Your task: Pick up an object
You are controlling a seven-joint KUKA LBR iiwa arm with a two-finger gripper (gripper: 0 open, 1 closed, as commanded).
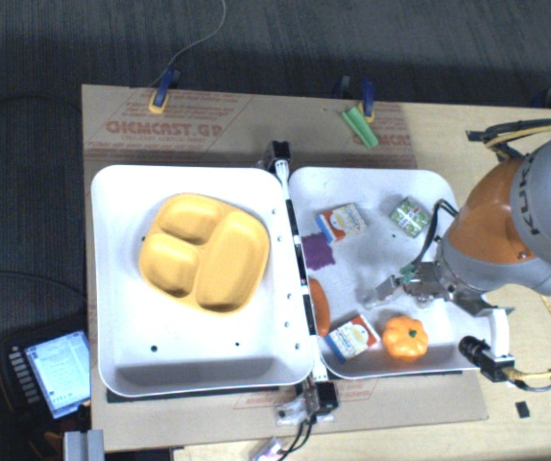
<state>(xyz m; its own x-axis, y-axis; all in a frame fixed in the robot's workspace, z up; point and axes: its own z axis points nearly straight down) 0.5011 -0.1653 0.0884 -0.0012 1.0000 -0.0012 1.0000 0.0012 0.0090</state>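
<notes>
Jaws of the gripper (391, 291) hang low in the right white bin (371, 182), pointing left; how far apart they stand I cannot tell at this slant, and nothing shows between them. Grey arm with orange band (491, 221) reaches in from the right.

Right bin contents: small orange plastic pumpkin (404, 338) just below the gripper tip; red-and-white carton (351, 337) beside the pumpkin, to its left; second red-and-white carton (342, 222) near the top; green-and-white patterned cube (409, 216) at upper right; flat purple piece (318, 253) by the left wall; long orange-red piece (319, 304) along that same wall.

Left white bin (112, 257) holds a large yellow lumpy foam form (204, 251), well apart from the gripper.

Step, as judged: approach, before any grasp. Nearest candidates are the pumpkin and the lower carton. Next move likely calls for centring over one item, dropping around it, closing, then lifting clear. Risk: the round pumpkin may roll or slip aside.
</notes>
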